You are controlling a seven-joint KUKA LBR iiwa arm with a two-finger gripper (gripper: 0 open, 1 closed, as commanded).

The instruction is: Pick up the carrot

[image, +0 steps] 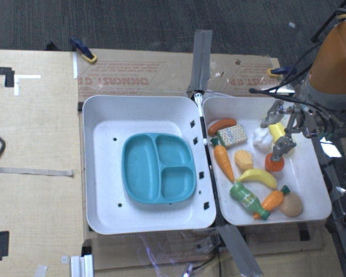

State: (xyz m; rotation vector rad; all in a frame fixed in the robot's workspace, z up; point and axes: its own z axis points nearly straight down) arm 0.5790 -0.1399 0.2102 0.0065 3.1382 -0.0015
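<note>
The carrot [222,161] is a long orange piece lying along the left side of the right bin [315,172], tip pointing toward the front. A shorter orange, green-topped vegetable [272,199] lies near the bin's front. My gripper [277,134] hangs over the right-middle part of this bin, well to the right of the carrot, above a yellow piece [275,131] and a red tomato [274,164]. Its fingers stand apart and grip nothing.
Around the carrot lie a sausage [221,124], a speckled block [232,135], a tan piece [244,159], a banana [257,178], a green bottle [246,198] and a brown potato [291,205]. The left bin [98,172] holds a teal divided plate [159,167].
</note>
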